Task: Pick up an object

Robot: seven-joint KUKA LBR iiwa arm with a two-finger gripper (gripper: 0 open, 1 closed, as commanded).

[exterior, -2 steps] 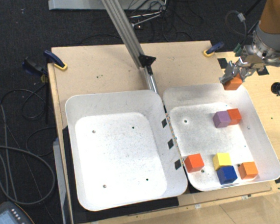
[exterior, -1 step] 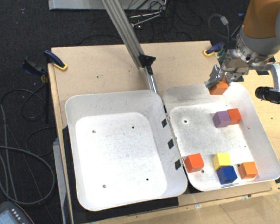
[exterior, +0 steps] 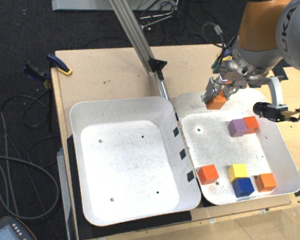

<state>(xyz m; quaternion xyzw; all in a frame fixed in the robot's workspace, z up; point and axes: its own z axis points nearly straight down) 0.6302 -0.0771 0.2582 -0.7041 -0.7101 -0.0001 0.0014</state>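
hand (exterior: 214, 96) | clamped on orange block (exterior: 216, 103) | above right bin's (exterior: 279, 146) far edge

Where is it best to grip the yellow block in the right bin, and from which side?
Grip the yellow block from above on its left and right faces. The blue block touches its near side, so closing across the near-far axis looks blocked; the left and right sides appear free.
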